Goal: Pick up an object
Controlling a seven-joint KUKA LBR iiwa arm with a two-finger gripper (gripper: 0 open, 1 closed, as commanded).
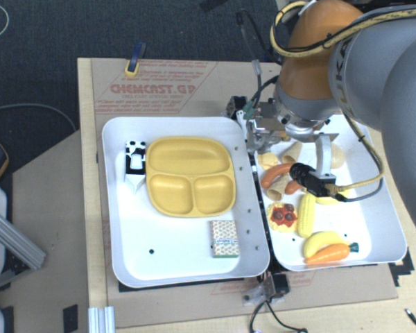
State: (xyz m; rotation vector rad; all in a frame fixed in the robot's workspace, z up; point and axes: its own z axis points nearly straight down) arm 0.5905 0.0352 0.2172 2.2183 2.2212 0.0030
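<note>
Though the spread of the gripper (265, 134) cannot be told, the toy sausage (275, 174) nearby looks light, slick; mid-length pinching suits.

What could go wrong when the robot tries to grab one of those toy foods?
1. The right bin is crowded: the sausage, corn cob and carrot lie close together, so the gripper might nudge a neighbour or catch two at once.
2. The gripper hangs near that bin's left wall, so it might bump the wall on its way down.
</note>
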